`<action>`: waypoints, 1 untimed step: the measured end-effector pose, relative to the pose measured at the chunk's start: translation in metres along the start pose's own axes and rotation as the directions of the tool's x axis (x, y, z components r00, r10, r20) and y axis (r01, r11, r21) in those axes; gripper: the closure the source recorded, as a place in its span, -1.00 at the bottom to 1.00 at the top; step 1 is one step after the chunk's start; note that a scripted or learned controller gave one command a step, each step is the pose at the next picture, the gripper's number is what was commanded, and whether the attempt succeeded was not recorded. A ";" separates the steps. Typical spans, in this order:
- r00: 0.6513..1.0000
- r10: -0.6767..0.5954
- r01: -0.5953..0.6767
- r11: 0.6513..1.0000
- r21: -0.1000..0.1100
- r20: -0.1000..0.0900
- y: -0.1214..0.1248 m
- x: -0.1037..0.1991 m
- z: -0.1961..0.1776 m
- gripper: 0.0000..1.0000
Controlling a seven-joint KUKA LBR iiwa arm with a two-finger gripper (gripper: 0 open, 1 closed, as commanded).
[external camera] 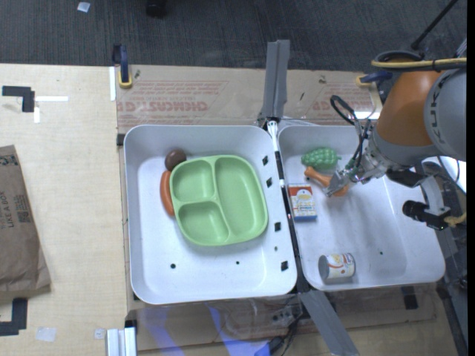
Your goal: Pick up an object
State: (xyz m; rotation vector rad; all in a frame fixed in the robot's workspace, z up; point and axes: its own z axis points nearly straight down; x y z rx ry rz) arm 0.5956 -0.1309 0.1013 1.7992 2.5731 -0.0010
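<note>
In the right bin (386, 262) an orange carrot (318, 176) lies near the back left, just in front of a bumpy green toy (320, 157). My gripper (343, 182) is low over the carrot's right end, reaching in from the right under the orange band of the arm (404, 110). A small red and white carton (302, 202) lies by the bin's left wall. A pale can (338, 267) rests on its side near the front edge.
The left bin (148, 273) holds a green divided plate (219, 199), with a brown round object (175, 159) and an orange sausage shape (166, 193) along its left side. A grey divider bar (276, 87) stands behind the two bins.
</note>
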 end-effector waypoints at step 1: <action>0.999 0.051 -0.051 0.999 -0.001 0.000 0.067 0.037 -0.092 1.00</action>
